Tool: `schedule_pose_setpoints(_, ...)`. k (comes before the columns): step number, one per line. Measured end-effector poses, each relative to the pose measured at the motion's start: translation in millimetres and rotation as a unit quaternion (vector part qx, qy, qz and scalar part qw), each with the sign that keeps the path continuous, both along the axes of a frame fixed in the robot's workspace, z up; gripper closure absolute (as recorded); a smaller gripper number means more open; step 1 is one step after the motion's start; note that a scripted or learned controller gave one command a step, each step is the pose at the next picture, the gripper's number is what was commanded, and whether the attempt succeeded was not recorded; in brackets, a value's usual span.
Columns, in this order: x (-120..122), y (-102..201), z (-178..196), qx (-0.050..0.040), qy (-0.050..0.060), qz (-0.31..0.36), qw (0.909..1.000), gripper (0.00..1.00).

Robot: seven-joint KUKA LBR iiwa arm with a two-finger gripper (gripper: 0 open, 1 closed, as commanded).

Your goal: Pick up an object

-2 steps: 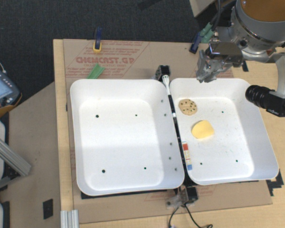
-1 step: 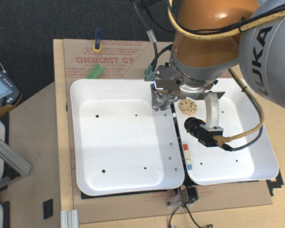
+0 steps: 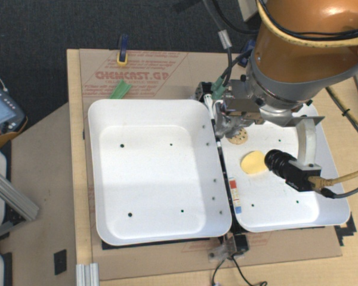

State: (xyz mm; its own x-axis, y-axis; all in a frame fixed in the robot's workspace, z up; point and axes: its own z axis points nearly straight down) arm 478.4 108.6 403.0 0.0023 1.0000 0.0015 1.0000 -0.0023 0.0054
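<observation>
In the right bin [image 3: 286, 216] lies a yellow rounded object [image 3: 253, 162] near the middle. A tan, speckled, biscuit-like object [image 3: 239, 137] lies just behind it. My gripper [image 3: 228, 123] hangs low at the bin's back left corner, close to the wall between the bins, right beside the biscuit-like object and partly over it. I see nothing clearly held in it. A small white strip with red and blue marks [image 3: 234, 196] lies along the right bin's left wall. The big grey and orange arm hides the back of the right bin.
The left bin [image 3: 101, 159] stands alongside, its floor showing only small dark dots. On the cardboard behind it are a green piece [image 3: 120, 89] and a blue and yellow clamp [image 3: 123, 52]. Cables run over the back of the right bin.
</observation>
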Motion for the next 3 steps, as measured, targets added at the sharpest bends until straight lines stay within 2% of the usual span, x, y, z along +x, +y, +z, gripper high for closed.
schedule_pose_setpoints(1, 1, 56, 47, 0.0009, -0.001, 0.004, 1.0, 1.0)
schedule_pose_setpoints(3, 2, 54, 65, -0.0003, 0.0, 0.003, 1.0, 1.0)
